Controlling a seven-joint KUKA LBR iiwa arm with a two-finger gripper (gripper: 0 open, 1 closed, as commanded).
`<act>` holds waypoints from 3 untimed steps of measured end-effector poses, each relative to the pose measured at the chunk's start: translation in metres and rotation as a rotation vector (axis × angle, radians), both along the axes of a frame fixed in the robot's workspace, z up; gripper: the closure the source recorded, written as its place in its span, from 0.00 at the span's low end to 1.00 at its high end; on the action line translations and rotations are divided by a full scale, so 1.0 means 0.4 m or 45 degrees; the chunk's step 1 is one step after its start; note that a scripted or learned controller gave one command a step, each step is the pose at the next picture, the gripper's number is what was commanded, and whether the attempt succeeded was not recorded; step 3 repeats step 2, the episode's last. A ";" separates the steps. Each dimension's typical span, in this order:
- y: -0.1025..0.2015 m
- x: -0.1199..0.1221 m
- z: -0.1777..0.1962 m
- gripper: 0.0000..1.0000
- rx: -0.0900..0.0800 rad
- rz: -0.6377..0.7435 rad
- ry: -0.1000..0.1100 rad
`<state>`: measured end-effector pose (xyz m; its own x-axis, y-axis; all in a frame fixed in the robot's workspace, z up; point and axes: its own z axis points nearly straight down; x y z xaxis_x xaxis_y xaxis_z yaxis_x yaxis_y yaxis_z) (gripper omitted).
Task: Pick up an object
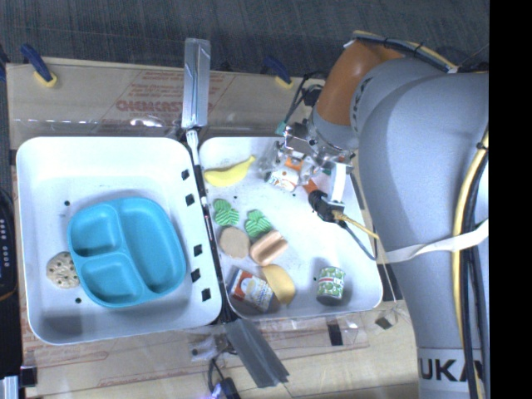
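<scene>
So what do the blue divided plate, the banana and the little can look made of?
Blue divided plate: looks like moulded plastic, an even colour with a soft sheen and rounded compartment walls. Banana: probably toy plastic or foam, a flat uniform yellow with no marks. Can: green and white printed label, metal or plastic, too small to tell.

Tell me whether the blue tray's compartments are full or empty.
Empty. All three compartments of the blue tray show bare blue plastic; the cookie lies outside it in the left bin.
</scene>
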<state>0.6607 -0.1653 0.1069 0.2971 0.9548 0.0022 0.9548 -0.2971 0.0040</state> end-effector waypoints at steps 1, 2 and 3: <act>0.086 -0.005 -0.029 1.00 -0.002 0.364 0.002; 0.236 -0.159 0.223 1.00 -0.003 0.501 -0.001; 0.236 -0.159 0.223 1.00 -0.003 0.501 -0.001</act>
